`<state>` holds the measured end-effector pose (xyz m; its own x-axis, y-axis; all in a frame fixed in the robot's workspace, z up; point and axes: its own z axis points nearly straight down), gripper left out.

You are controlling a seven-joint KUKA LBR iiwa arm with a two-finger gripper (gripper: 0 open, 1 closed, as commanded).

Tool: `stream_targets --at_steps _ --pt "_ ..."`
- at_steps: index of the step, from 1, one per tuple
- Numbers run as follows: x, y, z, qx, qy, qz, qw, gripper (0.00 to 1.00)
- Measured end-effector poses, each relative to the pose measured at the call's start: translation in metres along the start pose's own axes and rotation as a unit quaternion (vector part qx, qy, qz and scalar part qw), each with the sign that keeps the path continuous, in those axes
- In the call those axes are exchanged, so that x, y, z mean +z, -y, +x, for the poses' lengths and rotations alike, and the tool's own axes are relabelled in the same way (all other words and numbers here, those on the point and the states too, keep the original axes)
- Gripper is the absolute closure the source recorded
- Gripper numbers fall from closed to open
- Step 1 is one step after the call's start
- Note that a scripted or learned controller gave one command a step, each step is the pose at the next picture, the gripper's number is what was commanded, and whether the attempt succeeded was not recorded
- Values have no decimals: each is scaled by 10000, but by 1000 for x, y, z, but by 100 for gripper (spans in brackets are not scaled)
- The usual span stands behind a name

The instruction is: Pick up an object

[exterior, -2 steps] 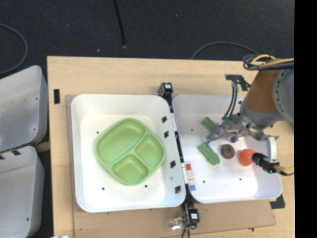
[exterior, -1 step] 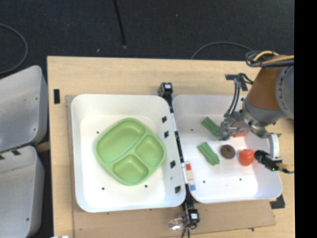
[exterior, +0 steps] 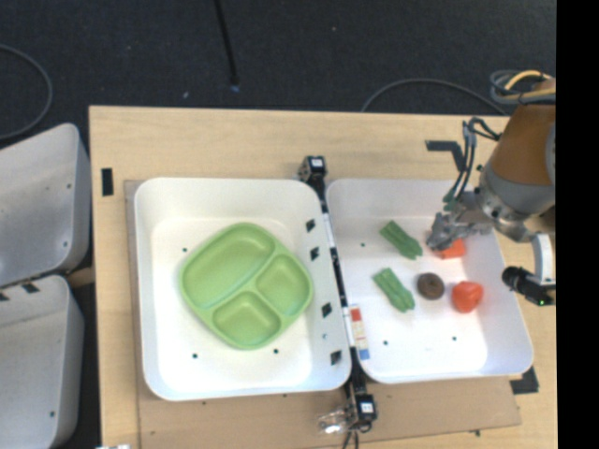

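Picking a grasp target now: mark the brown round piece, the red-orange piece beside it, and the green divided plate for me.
brown round piece [exterior: 430, 286]: camera view, its top centre.
red-orange piece [exterior: 467, 296]: camera view, middle of its body.
green divided plate [exterior: 245, 284]: camera view, ridge between its compartments.

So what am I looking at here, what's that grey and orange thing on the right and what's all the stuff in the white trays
That is a robot arm, grey with an orange band, reaching in from the right. A single camera fixed above the bench looks down at a slant. The arm's end effector is low over the right bin, just above a small orange piece; I cannot tell whether it grips anything. That bin also holds two green pieces, a brown round thing and a red one. The left bin holds a green divided plate. The arm's job is to pick up one object.
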<state>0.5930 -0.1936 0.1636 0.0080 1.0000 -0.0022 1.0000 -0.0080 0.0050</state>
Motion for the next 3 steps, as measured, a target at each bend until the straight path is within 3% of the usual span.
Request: stream_targets --at_steps 2,3 --pt "-91 -8 -4 -54 0 -7 10000 100" --pt "-100 -4 51 -77 -18 14 10000 100"
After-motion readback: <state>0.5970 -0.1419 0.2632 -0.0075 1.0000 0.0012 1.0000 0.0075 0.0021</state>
